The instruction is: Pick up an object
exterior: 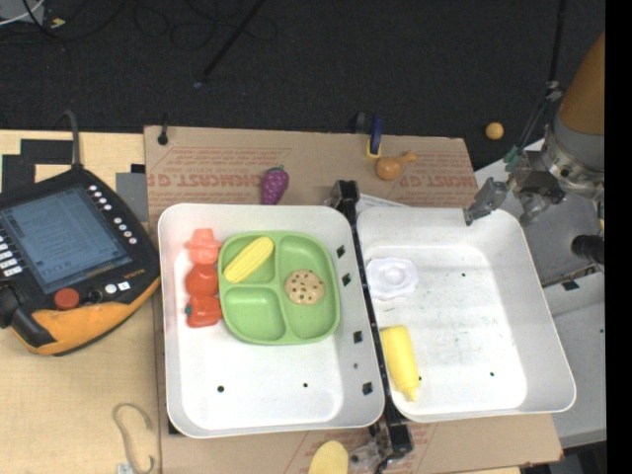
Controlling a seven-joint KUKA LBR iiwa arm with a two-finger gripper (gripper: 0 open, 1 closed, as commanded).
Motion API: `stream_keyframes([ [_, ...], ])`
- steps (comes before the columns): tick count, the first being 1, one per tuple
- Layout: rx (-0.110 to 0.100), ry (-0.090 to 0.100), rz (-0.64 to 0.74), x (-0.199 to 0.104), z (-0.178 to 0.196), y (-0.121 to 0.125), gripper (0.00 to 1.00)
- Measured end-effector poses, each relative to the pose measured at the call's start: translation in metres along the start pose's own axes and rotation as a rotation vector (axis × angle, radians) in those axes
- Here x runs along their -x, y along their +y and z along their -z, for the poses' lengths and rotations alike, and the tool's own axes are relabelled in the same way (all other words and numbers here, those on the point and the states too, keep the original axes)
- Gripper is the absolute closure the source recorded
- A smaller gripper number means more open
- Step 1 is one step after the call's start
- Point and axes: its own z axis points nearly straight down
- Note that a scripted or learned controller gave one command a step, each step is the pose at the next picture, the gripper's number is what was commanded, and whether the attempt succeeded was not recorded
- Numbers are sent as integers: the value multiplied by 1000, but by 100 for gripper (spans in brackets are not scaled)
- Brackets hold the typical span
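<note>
Gripper: parked over the far right corner of the right bin, above the rim. Spread wide, nothing between the two dark tips. Likely staged there to leave the bin floor unobstructed for the overhead camera before a descent.

Candidate objects, all located relative to the gripper:

- White moulded piece: below and to the left, on the right bin's floor, near the divider wall. Closest candidate. Low and flat, so probably hard to pinch from above.
- Yellow bottle: further below and to the left, lying on its side close to the same wall. Rounded body, likely to roll unless gripped across the narrow width.
- Green divided plate: well to the left, in the left bin. Carries a corn cob and a cookie in separate compartments, kept from sliding by the plate's ridges.
- Red figure: furthest left, just beside the plate's outer edge.

Outside the bins, on the cardboard: purple grapes and an orange toy, both to the left of the gripper at similar height in the view. Probably beyond the working area.

No object picked yet. Expect a move down and left for either item in the right bin.
</note>
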Motion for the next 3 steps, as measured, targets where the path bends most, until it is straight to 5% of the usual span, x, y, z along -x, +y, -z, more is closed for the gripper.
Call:
stream_keyframes([
  [1,13,-3,2,0,8,2,0],
  [3,7,-1,3,-5,-114,-7,0],
])
